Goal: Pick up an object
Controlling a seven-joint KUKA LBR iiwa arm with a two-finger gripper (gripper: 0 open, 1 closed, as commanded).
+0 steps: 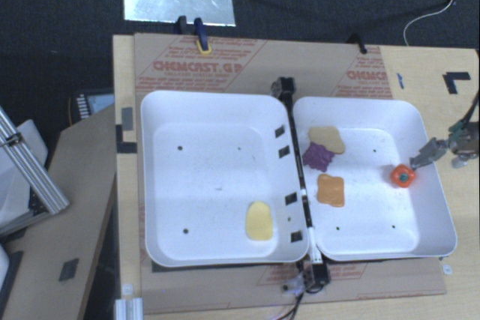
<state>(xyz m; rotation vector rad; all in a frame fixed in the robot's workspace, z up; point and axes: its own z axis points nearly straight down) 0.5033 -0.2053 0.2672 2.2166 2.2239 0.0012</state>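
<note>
Red print reading "CHEMCAST GP" stands on the brown protective sheet covering the tabletop, at eleven o'clock above the left bin. A second red imprint of the same kind sits at one o'clock, too cut off to read fully.

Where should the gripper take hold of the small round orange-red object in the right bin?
Across the rounded middle of the small round orange-red object, coming down from above. It sits alone near the right bin's right wall, clear of the other pieces, with the gripper close beside it.

Open floor around yellow piece in left bin
</note>
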